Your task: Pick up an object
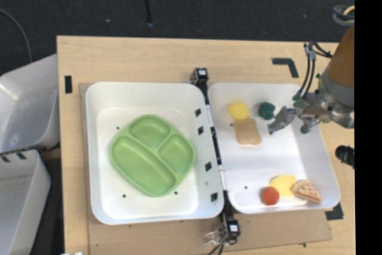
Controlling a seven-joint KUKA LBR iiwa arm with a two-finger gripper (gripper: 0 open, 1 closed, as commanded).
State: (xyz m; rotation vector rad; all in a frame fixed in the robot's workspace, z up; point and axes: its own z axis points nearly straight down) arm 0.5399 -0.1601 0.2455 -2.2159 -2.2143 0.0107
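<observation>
Several toy foods lie in the right bin (310,155). A yellow round piece (239,110) and a dark green piece (266,109) sit at the far end, with a tan bread slice (248,131) just below the yellow one. Near the front are a red tomato (270,195), a yellow piece (283,183) and a pizza slice (307,190). My gripper (292,125) hangs over the right bin's far right part, just right of the green piece. It is open, with nothing between its fingers.
The left bin (98,188) holds a green divided plate (152,154). A ridge with black clips (211,146) separates the two bins. The wooden bench (143,60) surrounds them, and a white box (24,104) stands off its left side.
</observation>
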